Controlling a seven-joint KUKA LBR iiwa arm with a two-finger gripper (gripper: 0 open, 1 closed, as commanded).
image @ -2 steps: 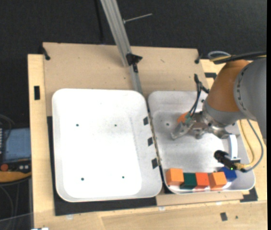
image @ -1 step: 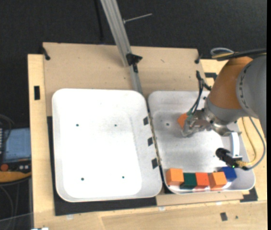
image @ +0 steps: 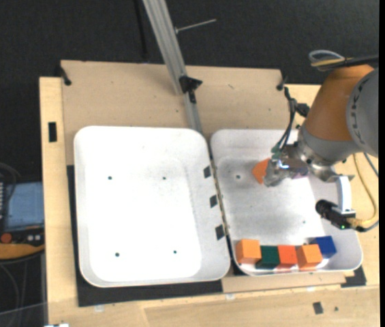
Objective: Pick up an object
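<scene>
- Gripper (image: 271, 174): reaches in from the right over the upper middle of the right bin (image: 274, 216). An orange block (image: 261, 169) sits at its tip, and the fingers appear to be closed on it; the block looks raised above the bin floor, though the slanted view leaves this uncertain.
- Arm (image: 335, 114): the orange band and grey wrist stand over the right bin's upper right corner, with cables trailing beside them.
- Right bin, near edge: a row of blocks lies along the rim, touching or nearly so. From left to right: an orange block (image: 249, 250), a green block (image: 269, 255), an orange-red block (image: 287, 255), another orange block (image: 309, 255) and a blue block (image: 324, 246).
- Left bin (image: 141, 203): lies just beside the right bin, their inner rims touching; small dark specks mark its white floor.
- Bench (image: 172, 80): a tan board bears both bins; a slanted metal rail (image: 168, 39) crosses its far edge.
</scene>
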